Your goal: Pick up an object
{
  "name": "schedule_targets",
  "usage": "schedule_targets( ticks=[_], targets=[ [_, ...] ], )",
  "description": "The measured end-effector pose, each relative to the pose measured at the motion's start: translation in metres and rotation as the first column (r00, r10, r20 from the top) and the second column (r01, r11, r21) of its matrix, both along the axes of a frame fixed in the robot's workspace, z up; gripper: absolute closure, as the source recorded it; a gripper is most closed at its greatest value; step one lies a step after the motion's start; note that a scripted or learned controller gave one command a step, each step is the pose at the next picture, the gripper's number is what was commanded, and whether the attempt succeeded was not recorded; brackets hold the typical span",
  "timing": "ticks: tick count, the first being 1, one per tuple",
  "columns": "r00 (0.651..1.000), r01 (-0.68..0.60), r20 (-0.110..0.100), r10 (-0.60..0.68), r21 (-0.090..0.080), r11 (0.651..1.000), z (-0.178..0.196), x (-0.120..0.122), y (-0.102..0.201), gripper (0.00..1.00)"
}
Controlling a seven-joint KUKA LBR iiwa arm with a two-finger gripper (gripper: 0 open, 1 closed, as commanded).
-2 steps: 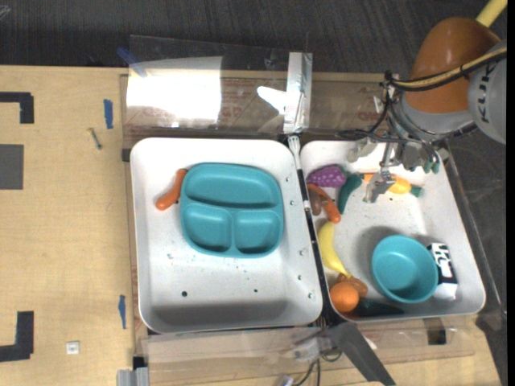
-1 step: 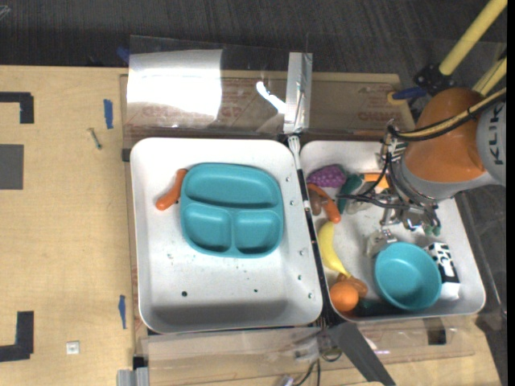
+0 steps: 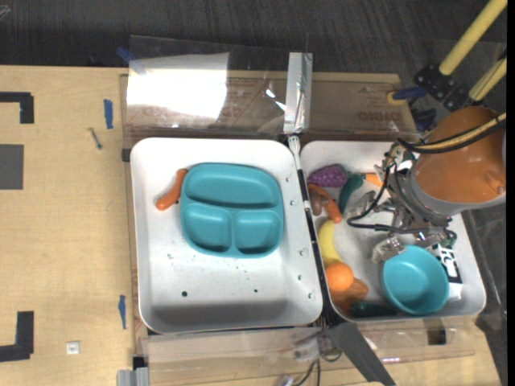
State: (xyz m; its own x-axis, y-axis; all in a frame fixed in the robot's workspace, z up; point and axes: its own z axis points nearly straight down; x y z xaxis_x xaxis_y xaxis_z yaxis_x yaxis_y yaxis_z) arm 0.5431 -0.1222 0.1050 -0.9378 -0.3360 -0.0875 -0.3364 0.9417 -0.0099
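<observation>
Claw (image 3: 402,236) is seen low in the right white bin (image 3: 471,296), just above a teal round plastic bowl (image 3: 414,280); whether it is spread or pressed together cannot be told. A teal divided plastic tray (image 3: 233,207) is laid in the left white bin (image 3: 161,280), an orange carrot-shaped toy (image 3: 170,191) touching its left edge. A yellow banana toy (image 3: 327,241), an orange ball (image 3: 339,278) and purple toy grapes (image 3: 328,175) are lined along the right bin's left side.

One fixed camera hangs above my table (image 3: 56,215) and looks down at a slant, far enough off to take in both the left bin (image 3: 153,240) and the right bin (image 3: 471,276), while my arm (image 3: 459,167) enters from its right.
</observation>
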Motion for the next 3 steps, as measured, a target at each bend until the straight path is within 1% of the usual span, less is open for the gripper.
schedule_targets(
  ticks=[1, 2, 3],
  targets=[
    [0.978, -0.196, -0.080, 0.194, -0.019, 0.980, -0.003, 0.114, 0.014, 0.00],
    [0.986, -0.152, -0.076, 0.150, -0.024, 0.988, -0.015, 0.074, 0.024, 0.00],
    [0.995, -0.070, -0.078, 0.068, -0.019, 0.997, -0.015, 0.042, 0.031, 0.00]
  ],
)
